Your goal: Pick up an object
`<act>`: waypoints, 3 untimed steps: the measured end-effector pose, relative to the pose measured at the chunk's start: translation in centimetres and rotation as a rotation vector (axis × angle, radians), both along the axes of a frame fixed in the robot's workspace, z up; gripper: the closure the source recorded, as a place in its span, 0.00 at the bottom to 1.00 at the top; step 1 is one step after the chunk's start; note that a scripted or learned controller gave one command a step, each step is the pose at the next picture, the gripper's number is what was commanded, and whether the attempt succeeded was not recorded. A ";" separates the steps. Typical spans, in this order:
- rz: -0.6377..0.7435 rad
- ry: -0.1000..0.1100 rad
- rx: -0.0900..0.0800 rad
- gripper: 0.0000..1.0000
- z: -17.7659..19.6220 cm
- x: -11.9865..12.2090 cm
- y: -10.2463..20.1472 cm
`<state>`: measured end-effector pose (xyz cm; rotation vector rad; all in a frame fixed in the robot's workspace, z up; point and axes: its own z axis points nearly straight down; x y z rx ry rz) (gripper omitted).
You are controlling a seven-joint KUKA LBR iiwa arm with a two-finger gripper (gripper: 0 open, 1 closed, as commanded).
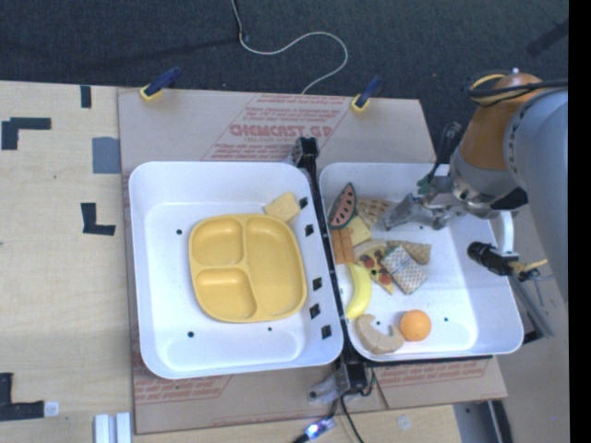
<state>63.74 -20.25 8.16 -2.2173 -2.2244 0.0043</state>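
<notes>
The right bin (462, 326) holds toy food: a watermelon slice (343, 204), a waffle piece (372, 212), a banana (358, 290), an orange (416, 325), a bread slice (376, 335), a sandwich-like piece (404, 269) and a pizza-like piece (378, 266). My gripper (403, 214) hangs over the upper middle of this bin, just right of the waffle piece and above the sandwich-like piece. Nothing shows between its fingers.
The left bin (157, 247) holds a yellow divided plate (247, 268) and a yellow cheese wedge (283, 207) at the plate's upper right. A black divider (319, 247) runs between the bins. The arm's grey body and orange band (499, 109) rise on the right.
</notes>
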 end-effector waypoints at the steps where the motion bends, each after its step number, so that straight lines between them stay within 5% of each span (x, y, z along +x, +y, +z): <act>1: 0.001 -0.003 -0.001 1.00 1.4 0.1 0.0; 3: -0.001 -0.007 0.000 1.00 11.8 -0.3 0.5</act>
